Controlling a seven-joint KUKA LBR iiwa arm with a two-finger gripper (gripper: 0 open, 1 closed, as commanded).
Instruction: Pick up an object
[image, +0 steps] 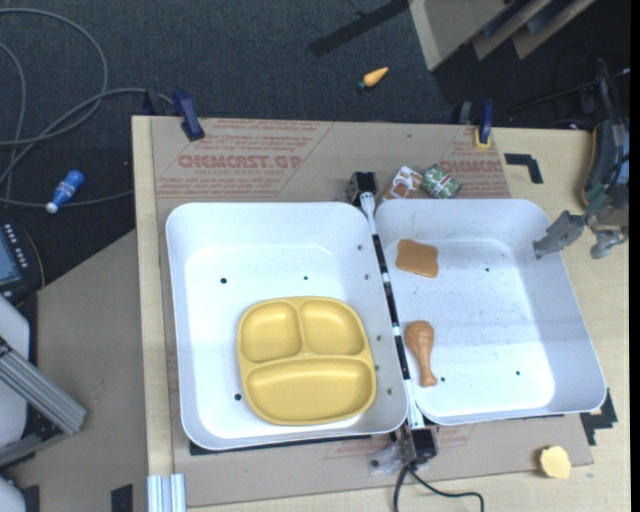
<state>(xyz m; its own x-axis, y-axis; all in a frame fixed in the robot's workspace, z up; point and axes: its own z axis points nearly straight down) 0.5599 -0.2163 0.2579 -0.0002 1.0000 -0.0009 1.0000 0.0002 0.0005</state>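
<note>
In the right bin (560, 330) lie an orange toast-like piece (417, 258) near the back left and a brown drumstick (421, 350) along the left wall. A yellow divided plate (305, 358) rests in the left bin (200, 300). My gripper (580, 238) hangs over the right bin's back right rim, far right of the toast. It is open, and its grey fingers (555, 235) are spread with nothing between them.
Two small toy items (425, 182) lie on the bench behind the bins. A yellow piece (554, 461) sits on the bench at the front right. On the floor are an orange carrot-like thing (374, 75) and a blue bottle (65, 188).
</note>
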